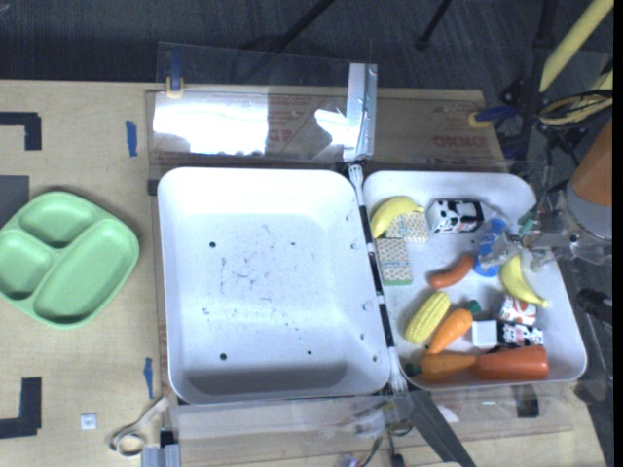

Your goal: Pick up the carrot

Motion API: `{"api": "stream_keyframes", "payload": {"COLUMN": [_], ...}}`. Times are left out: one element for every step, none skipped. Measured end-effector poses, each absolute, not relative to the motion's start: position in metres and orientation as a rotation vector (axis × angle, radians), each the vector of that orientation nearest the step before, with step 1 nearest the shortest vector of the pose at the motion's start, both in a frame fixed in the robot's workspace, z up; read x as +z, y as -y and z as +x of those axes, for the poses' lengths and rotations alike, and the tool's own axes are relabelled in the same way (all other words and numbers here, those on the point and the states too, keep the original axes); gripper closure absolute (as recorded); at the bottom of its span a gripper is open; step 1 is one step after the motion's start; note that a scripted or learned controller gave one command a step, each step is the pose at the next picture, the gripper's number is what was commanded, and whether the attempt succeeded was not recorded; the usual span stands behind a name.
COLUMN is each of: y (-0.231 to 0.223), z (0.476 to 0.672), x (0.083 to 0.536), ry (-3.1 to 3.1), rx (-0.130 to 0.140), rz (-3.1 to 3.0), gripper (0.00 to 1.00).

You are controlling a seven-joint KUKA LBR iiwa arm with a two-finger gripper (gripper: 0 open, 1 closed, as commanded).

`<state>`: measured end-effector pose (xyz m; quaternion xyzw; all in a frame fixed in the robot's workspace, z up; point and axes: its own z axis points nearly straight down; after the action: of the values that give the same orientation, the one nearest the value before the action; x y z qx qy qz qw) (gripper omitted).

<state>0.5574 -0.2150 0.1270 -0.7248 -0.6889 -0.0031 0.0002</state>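
Carrot [451,328]: a short orange root with a green tip, lying tilted in the lower half of the right bin [574,358], its green end uppermost. Immediately to its left lies a yellow corn cob [427,317], tilted the same way and just beside it. Below the carrot, along the bin's near wall, a long red-orange vegetable [487,363] lies almost level. To the carrot's right sit a small white block [484,333] and a black-and-white patterned item [518,324]. Above the carrot, an orange-red sausage shape [453,274] lies on a slant near the bin's middle.

Further up, a banana [391,212] curves in the bin's upper left corner, next to a patterned cloth piece [394,257] and a black-and-white cow-print box [457,215]. A second banana [517,280] lies toward the bin's right side.

Gripper [538,244]: seen at the right bin's right edge, near the second banana and well apart from the carrot; whether it is parted or closed cannot be told from this angle. The orange band of the arm [596,173] appears at the frame's right.

The left bin [185,202] adjoins the right one. A green divided plate [65,258] rests on the bench [78,397] at far left.
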Motion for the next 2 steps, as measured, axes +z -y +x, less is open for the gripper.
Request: {"api": "stream_keyframes", "payload": {"y": [0.172, 0.205], "z": [0.48, 0.548], "x": [0.127, 0.196], "ry": [2.412, 2.466], "rx": [-0.001, -0.001], "rz": [-2.013, -1.951], "gripper": [0.0, 0.0]}}
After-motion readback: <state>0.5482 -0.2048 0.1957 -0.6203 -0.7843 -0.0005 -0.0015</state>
